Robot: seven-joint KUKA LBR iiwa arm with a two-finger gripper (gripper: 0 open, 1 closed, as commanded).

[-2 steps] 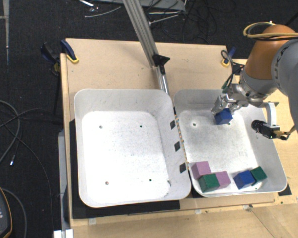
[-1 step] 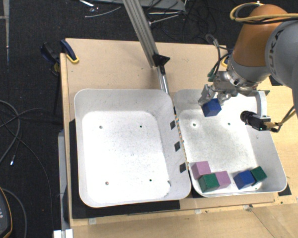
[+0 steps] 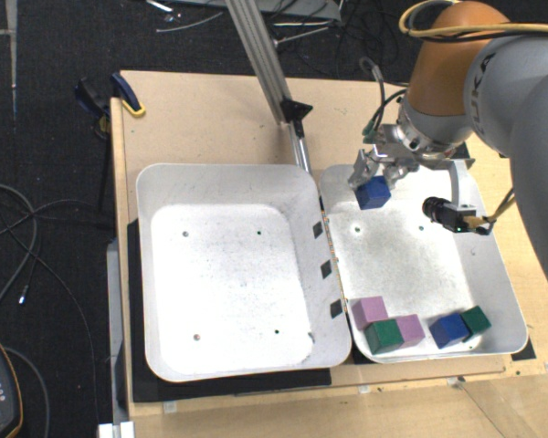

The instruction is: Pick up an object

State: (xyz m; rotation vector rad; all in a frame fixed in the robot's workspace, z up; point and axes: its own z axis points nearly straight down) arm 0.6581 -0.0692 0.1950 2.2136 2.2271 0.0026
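gripper [image 3: 376, 179] pinches 1 blue cube [image 3: 374, 193] between its fingers, raised over the right bin [image 3: 493, 272] near its far left corner. you look to be in the lift step; next, carry it clear. mind the divider rim beside it. 5 blocks [image 3: 418, 325] sit well apart along the near edge.

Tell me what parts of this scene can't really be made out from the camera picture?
- Gripper: the wrist above hides most of its fingers, so how firmly they grip the blue cube is unclear.
- Far rim of the right bin: covered by the arm.
- Small black part beside the wrist: too small to identify.
- Green block and purple block: whether they touch is too fine to judge.
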